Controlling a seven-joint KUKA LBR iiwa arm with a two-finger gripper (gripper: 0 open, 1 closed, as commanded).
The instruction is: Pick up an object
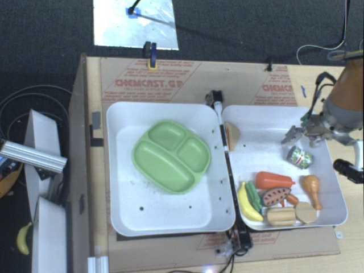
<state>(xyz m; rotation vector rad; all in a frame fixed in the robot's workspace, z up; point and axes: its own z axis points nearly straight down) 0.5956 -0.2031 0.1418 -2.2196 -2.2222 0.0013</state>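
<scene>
Hovering with fingers spread, gripper point(304, 134) just above small green can point(299, 157) — lying tilted, directly below — nothing held.

One fixed overhead camera, slanted down over both white bins point(170, 223), arm point(347, 95) entering from right.

Arm point(348, 95) cut off by the right edge.
</scene>
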